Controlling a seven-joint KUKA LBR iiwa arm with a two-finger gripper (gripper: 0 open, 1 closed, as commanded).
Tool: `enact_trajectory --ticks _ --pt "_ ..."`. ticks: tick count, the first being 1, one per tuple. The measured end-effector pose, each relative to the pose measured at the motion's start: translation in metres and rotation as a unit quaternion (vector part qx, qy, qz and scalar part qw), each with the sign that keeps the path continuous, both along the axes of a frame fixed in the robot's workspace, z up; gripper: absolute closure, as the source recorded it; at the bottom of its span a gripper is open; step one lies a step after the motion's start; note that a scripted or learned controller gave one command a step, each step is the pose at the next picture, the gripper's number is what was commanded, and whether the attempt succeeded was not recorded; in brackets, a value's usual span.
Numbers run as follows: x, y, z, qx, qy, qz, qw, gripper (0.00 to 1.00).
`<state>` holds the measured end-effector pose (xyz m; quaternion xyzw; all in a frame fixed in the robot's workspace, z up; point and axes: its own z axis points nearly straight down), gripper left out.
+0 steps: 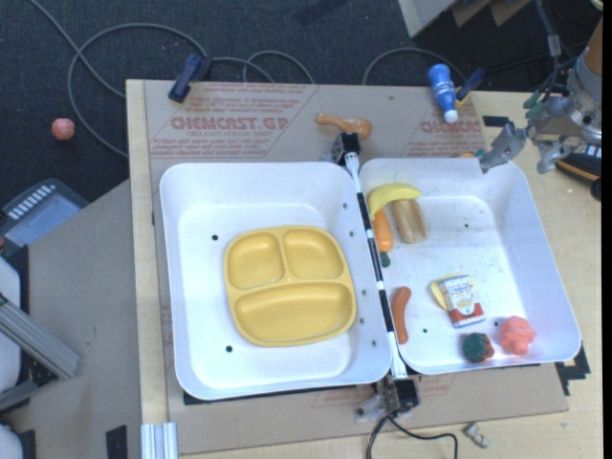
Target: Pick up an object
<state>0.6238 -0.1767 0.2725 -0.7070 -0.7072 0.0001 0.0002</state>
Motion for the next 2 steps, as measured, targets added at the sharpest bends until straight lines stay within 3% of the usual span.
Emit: enact_trajectory --ticks 1,2 --pt "0.027 0.046 -0.124 0.0004 0.001 0.000 1.0000 0.00" --pt "0.029 0.075 -0.177 -0.0016 0.001 0.000 1.0000 0.00"
